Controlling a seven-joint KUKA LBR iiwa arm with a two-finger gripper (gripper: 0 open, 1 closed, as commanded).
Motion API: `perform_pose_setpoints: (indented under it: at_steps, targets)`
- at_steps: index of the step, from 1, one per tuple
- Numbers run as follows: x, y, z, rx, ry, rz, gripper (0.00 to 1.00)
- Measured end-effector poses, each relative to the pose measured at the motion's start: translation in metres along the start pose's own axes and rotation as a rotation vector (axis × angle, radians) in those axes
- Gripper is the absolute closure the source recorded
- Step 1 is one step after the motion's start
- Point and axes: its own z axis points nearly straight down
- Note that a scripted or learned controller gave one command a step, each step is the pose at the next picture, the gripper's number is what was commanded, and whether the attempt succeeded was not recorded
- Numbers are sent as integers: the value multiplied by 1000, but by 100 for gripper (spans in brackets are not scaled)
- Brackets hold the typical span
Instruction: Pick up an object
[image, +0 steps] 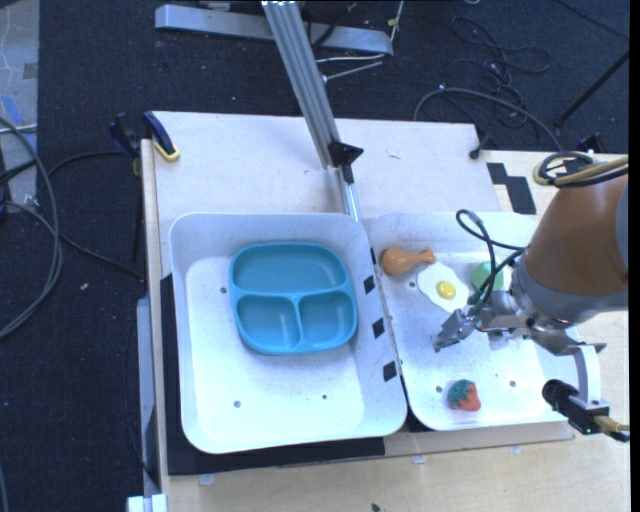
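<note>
White bins (200, 300) on wooden bench (240, 140)

The bench (250, 160) bears two white bins: a left bin (200, 400) and a right bin (520, 425). The left bin holds one thing, a blue divided plate (294, 297) with three compartments. The right bin holds four small things that can be counted: one brown drumstick-shaped toy (405, 261), one fried-egg toy (441, 289), one strawberry toy (462, 395), and one green thing (482, 273) partly hidden by the arm. One arm with one gripper (447, 334) is above the right bin.
</note>
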Motion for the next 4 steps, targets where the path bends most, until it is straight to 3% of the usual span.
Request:
perform_pose_setpoints:
  at_steps: [2,3,4]
  targets:
    - [-11,10,103,3,0,2,0]
    - [-11,10,106,-3,0,2,0]
    - [-12,12,95,-8,-2,4,100]
